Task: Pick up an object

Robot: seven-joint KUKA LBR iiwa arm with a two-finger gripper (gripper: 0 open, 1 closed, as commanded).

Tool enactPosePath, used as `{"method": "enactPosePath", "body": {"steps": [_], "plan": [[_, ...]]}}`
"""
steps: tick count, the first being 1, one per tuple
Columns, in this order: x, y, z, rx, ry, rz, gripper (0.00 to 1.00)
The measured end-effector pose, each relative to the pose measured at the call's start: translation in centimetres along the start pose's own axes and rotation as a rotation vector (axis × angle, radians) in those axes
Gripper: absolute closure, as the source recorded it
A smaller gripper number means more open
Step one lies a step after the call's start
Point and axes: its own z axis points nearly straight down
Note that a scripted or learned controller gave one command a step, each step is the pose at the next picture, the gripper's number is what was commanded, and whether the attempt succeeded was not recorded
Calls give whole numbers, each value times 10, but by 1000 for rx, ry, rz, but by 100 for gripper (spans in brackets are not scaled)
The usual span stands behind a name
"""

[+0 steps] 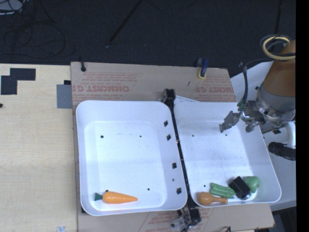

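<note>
The gripper hangs over the upper part of the right shallow white plastic bin, well apart from everything it could pick, and I cannot tell its state from this slanted view. The candidates lie along the near edge of that bin: a green plastic bean pod, a small black block touching a rounded green piece, and a tan pear-shaped toy just beside the pod. An orange plastic carrot lies alone in the near corner of the left white bin.

The risk, as I judge it, is the crowding. The four pieces sit pressed together against the bin wall, so a descent there could strike the rim, nudge a neighbour or close on two things at once. The carrot looks the cleaner target, though it also lies near a wall.

The brown cardboard sheet under the bins carries red print, upside down from here; it seems to read "CHEMCAST GP", but I cannot be sure.
</note>
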Motion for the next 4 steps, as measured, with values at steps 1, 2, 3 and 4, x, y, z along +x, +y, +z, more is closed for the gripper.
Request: {"method": "enactPosePath", "body": {"steps": [1,2,3,4], "plan": [[-26,49,-187,-21,-9,-4,0],[-24,47,-186,0,-3,-9,100],[-6,57,-139,2,0,0,100],[54,58,-110,2,1,-4,100]]}}
